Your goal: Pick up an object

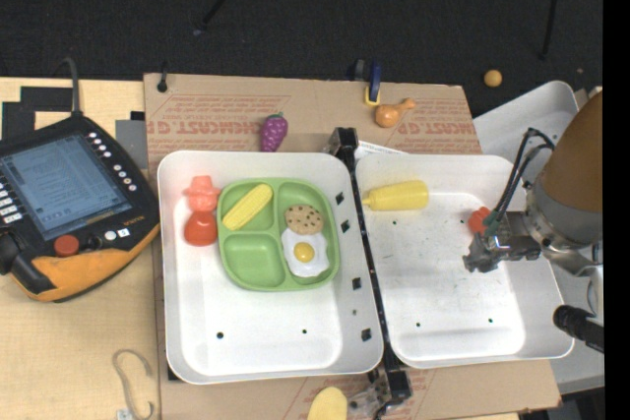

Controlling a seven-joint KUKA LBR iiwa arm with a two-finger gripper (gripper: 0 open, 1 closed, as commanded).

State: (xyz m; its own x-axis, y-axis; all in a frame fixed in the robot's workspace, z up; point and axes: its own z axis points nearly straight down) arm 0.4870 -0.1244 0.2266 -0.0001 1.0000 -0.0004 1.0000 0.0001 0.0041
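Low in right bin [443,330]: pincer [482,256], grip state unclear. Behind, yellow bottle [396,197] lying flat, long axis left-right.

The tool [479,258] hangs low over the right bin [433,310], near a yellow bottle [396,197].

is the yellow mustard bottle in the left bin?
No. The yellow mustard bottle lies in the right bin, near its top left corner, beside the divider.
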